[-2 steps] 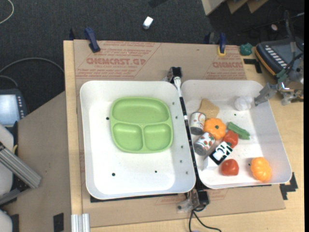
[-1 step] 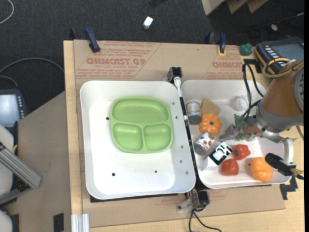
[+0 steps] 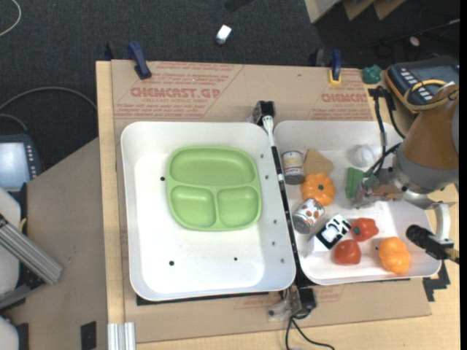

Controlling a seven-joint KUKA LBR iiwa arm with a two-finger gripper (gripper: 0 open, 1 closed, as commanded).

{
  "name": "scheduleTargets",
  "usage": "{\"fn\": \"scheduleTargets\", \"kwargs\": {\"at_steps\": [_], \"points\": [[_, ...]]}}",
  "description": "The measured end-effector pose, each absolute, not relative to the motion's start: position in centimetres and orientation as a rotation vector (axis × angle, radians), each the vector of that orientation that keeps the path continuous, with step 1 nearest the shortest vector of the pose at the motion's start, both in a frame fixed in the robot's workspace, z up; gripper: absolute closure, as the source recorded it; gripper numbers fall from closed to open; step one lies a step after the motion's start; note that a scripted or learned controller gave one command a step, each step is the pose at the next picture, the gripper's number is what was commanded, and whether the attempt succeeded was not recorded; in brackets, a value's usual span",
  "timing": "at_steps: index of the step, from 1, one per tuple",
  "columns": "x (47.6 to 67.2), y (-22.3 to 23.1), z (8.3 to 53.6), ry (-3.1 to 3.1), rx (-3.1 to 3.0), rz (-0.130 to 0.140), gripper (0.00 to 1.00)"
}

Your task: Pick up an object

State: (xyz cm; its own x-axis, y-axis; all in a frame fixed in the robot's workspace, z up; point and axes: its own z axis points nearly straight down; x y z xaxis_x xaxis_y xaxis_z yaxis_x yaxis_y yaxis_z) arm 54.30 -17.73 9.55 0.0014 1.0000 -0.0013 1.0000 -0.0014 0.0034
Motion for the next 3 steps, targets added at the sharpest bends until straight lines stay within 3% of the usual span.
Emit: {"fn": "scheduleTargets", "kwargs": {"at_steps": [2,3], "points": [[54.4,-17.8,11.5,2.213,2.218,0.006,1.0],[61.5,-22.6,8.4,2.218,2.215,0.001,1.0]]}}
